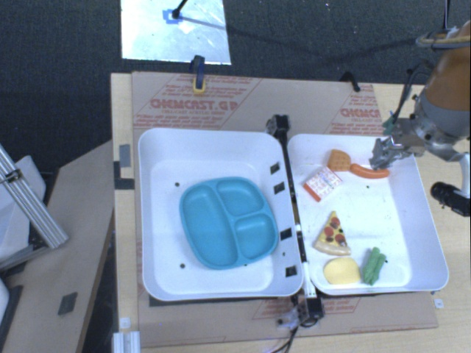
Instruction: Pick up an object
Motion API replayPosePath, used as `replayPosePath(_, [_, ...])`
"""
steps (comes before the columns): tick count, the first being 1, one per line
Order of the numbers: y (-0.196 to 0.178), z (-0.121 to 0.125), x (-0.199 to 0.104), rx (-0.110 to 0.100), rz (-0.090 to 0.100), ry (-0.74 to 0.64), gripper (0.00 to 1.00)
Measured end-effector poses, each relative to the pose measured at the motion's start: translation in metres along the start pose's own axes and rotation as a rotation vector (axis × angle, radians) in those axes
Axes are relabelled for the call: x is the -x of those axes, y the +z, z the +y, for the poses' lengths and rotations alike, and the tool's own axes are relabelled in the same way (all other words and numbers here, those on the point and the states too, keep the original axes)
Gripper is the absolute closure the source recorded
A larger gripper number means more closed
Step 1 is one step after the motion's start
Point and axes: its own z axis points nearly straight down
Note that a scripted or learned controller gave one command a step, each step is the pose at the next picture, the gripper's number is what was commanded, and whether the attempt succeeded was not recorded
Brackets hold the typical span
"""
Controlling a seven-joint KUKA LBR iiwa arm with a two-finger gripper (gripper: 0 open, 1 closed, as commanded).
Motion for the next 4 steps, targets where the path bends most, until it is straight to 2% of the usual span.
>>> replayPosePath(2, [0.005,0.025,-0.086,-0.001,0.0,0.0,1.0])
replayPosePath(3, [0.001,0.04,-0.144,0.0,0.001,0.0,1.0])
replayPosePath(4, [0.01,0.05,-0.185,-0.001,0.0,0.001,1.0])
